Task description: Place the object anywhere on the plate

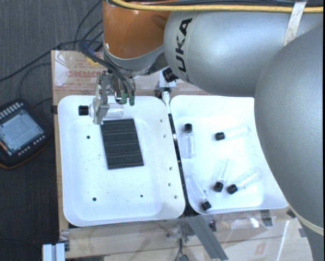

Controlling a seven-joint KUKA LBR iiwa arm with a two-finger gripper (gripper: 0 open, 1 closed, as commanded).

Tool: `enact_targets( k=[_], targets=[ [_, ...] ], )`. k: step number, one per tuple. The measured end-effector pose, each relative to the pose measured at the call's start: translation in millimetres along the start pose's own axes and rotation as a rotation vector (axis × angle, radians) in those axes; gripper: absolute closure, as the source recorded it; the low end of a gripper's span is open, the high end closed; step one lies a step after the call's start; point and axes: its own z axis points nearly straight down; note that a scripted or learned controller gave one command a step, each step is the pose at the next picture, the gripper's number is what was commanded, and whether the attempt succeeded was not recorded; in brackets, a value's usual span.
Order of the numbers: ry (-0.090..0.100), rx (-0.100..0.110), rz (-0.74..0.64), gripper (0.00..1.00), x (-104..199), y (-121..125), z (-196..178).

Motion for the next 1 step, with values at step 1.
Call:
enact_targets(
  k=[1],
  targets=[
    [-0.003,-0.002,0.001,1.0,-0.8,0.5,-9.8]
  ],
)
